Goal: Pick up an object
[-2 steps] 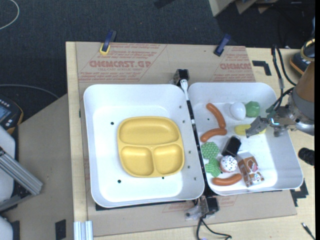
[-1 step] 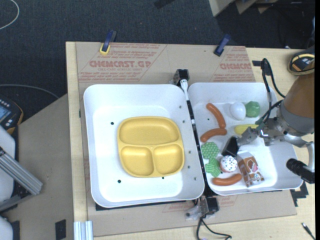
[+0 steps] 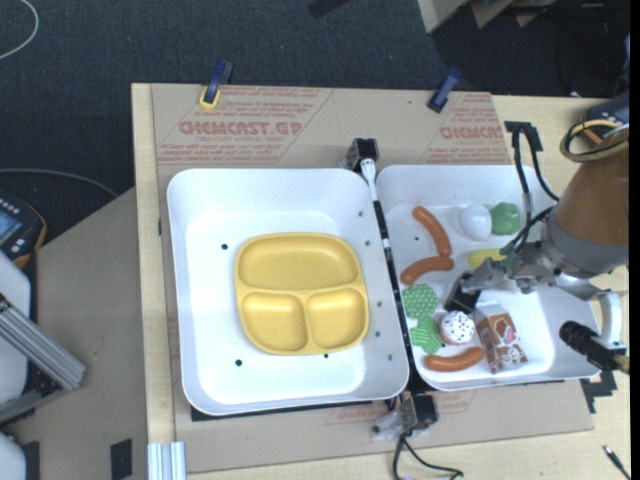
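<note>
White plastic everywhere, and the right bin (image 3: 440, 180) is our landmark: along its near edge lies an orange sausage (image 3: 452, 360), and just beside that, toward the arm, a brown snack packet (image 3: 499, 339). Stepping back from the near edge, there's a white ball with red dots (image 3: 458, 326) touching a green checkered piece (image 3: 424, 317) on the side nearest the left bin (image 3: 200, 298). And now the gripper (image 3: 468, 295), dark and low over the middle of the right bin, hanging just above that dotted ball; whether its fingers are spread or closed can't be made out from up here, and nothing is seen clamped in it. Farther in, a second sausage (image 3: 427, 266) lies just beyond the gripper, a third sausage (image 3: 433, 228) curves behind that, and near the right bin's far wall sit a white ball (image 3: 474, 220) and a green ball (image 3: 505, 217) side by side. Across the divider from the right bin, the left bin carries a yellow divided plate (image 3: 300, 293).
</note>
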